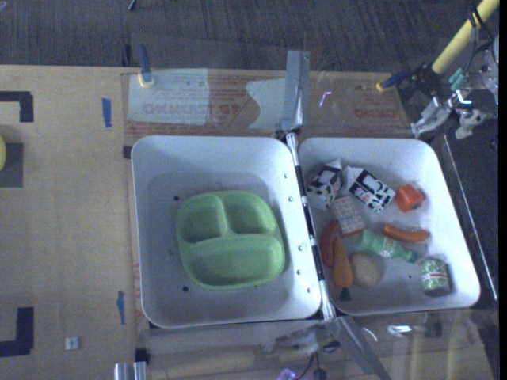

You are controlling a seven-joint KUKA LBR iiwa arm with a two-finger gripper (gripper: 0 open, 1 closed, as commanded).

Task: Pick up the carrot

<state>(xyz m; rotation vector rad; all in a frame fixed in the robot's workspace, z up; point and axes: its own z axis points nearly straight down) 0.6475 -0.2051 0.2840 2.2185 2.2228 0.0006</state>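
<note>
Right bin (455,212): carrot (341,264) along its left wall, beside a round brown item (366,270), green bottle (386,245) and can (433,276). Left bin (150,212): green divided tray (230,238). Gripper (444,111) beyond the right bin's far corner; jaw state indiscernible.

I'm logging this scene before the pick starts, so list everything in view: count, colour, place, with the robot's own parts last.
left bin: 1, white, centre of bench
right bin: 1, white, beside the left bin
divided plate: 1, green, in the left bin
carrot: 1, orange, right bin, near its left wall
cow-print cartons: 2, black and white, right bin, upper part
small box: 1, pinkish, below the cartons
orange block: 1, right bin, upper right
sausage-like piece: 1, orange-red, right bin
bottle: 1, green, lying in right bin
round item: 1, tan, beside carrot
can: 1, green, lower right corner
gripper: 1, pale, above the right bin's far corner
</note>
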